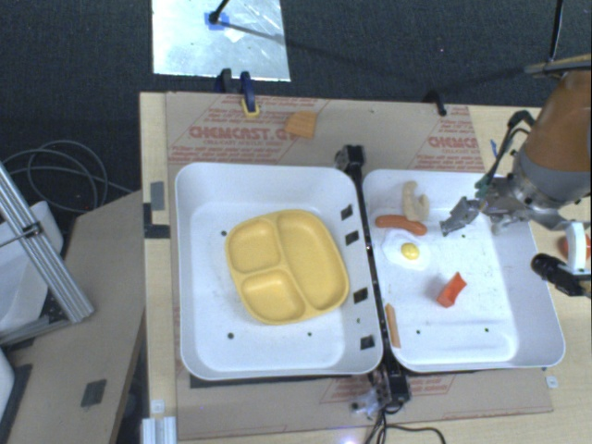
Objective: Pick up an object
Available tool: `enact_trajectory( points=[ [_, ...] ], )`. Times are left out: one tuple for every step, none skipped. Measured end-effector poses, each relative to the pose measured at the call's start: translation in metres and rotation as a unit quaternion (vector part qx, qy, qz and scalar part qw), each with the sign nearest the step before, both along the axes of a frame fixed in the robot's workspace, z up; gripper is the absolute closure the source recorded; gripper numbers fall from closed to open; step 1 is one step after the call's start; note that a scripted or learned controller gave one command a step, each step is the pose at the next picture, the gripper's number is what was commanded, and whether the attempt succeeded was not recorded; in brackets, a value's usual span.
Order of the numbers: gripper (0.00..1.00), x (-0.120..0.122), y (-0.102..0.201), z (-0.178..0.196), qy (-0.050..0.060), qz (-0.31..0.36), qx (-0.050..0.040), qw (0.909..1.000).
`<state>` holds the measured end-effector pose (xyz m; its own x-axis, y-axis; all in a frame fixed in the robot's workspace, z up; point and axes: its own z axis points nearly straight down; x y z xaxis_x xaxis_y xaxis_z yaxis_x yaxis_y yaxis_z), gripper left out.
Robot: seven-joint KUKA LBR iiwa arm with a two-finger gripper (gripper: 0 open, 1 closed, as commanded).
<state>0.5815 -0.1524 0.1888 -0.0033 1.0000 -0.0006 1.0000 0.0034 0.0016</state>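
Bench bears two bins; right bin (518,340) holds food items. Gripper (460,218), grip state indeterminable, hovers unladen; approach stage, descent onto sausage (400,223) needed.

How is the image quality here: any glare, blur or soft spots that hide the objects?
Camera view: lighting is even and shadows are faint; the metal sheet beyond the bench shows bright glare; the yellow tray and fried egg are fairly crisp; the hand looks soft and slightly blurred, so its fingertips are hard to make out; the orange piece is clear.
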Motion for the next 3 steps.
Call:
enact_trajectory(
  points=[
    [0.00, -0.030, -0.022, -0.110, 0.003, -0.002, 0.0005, 1.0000],
    [0.00, -0.057, -0.011, -0.105, 0.002, -0.001, 0.0008, 1.0000],
    [1.00, -0.054, -0.012, -0.093, -0.001, -0.001, -0.0002, 1.0000]
  ],
)
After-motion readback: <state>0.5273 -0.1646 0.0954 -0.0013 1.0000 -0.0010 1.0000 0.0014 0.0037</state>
